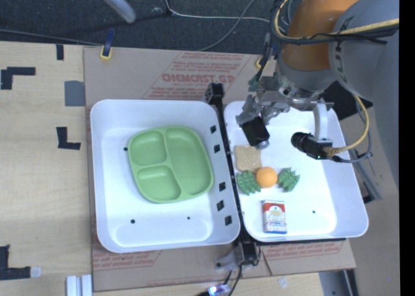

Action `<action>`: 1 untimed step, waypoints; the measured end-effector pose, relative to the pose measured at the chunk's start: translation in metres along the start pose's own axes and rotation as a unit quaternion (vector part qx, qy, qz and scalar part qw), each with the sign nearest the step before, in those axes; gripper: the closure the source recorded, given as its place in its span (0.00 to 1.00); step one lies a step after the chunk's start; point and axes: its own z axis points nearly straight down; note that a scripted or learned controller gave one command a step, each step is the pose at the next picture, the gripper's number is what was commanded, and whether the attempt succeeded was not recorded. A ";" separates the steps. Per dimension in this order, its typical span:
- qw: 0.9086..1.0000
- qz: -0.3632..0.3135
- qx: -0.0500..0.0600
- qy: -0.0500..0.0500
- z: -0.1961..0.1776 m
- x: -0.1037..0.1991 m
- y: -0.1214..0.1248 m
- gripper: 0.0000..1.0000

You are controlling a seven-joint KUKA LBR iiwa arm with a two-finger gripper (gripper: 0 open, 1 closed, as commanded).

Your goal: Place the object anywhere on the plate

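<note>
A green plate [170, 163] with three compartments lies in the left bin [110, 119]. In the right bin [337, 210] sit a tan bread slice [248, 158], an orange ball [266, 176], two green leafy pieces [246, 182] [288, 178] and a small red-and-white carton [274, 216]. My gripper [255, 129] hangs over the right bin's left side, just above the bread slice's far edge. Nothing shows between its dark fingers.
A black divider with clips [224, 152] runs between the two bins. Cables loop from the wrist, and a black connector [310, 144] hangs over the right bin. Cardboard [188, 74] lies under both bins on the wooden bench.
</note>
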 end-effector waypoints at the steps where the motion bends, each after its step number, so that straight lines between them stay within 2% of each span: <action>1: 1.000 0.000 -0.001 0.000 -0.001 0.049 -0.003 1.00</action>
